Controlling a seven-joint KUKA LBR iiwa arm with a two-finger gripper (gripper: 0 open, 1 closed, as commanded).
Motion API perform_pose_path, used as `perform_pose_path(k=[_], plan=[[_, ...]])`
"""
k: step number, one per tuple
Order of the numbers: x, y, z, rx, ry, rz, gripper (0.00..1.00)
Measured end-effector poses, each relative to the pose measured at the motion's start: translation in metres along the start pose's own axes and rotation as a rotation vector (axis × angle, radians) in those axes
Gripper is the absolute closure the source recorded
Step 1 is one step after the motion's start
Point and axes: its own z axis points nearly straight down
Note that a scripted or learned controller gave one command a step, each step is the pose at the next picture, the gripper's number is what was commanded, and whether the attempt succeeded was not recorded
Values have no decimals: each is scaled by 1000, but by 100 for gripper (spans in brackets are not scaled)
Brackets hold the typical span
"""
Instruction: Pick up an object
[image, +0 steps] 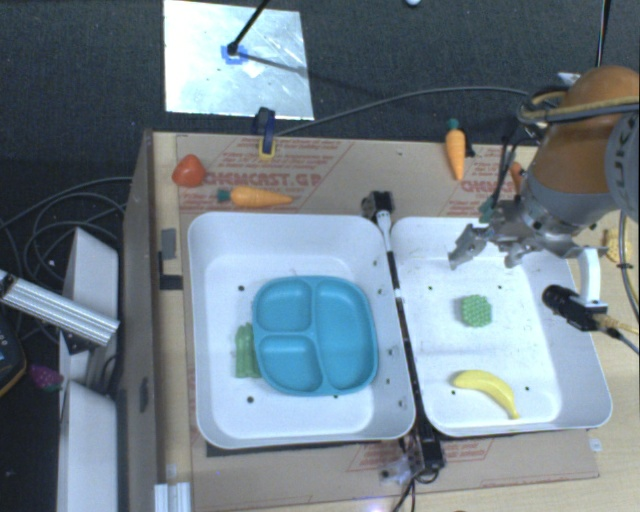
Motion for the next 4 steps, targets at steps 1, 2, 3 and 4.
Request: perform_pose_path(k=[1, 2, 3, 4], plan=[[-43, -8, 113, 4, 0, 3, 0], [-39, -23, 135, 1, 0, 1, 0], [-65, -37, 135, 1, -1, 3, 0], [-84, 73, 134, -2, -1, -1, 0]])
